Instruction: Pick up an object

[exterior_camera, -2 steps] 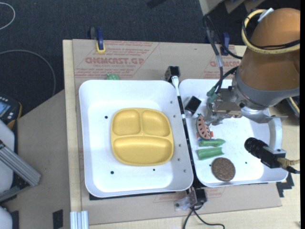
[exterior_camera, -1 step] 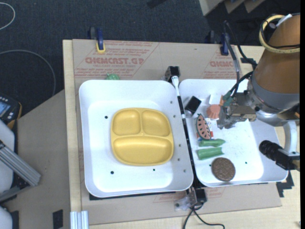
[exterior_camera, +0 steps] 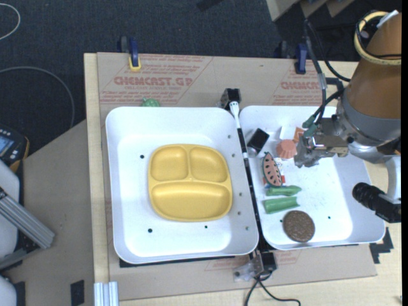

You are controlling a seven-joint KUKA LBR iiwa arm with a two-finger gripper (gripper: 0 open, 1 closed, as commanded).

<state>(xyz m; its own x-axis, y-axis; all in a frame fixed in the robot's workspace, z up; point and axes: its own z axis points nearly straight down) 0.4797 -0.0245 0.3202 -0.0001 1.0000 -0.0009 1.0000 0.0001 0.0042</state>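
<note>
Right bin point(exterior_camera: 331, 199), toys clustered left of centre; hand point(exterior_camera: 306, 153) low beside pink piece point(exterior_camera: 287, 148).
Grip state unreadable. Best centred over one isolated toy, brown disc point(exterior_camera: 298, 225) or green pod point(exterior_camera: 281, 203), before closing.

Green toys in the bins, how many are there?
2, both in the right bin: a thin green piece and a thicker green piece just below it. The arm may hide more.

Dark carpet point(exterior_camera: 57, 24) around cardboard-topped bench point(exterior_camera: 191, 75)
</note>
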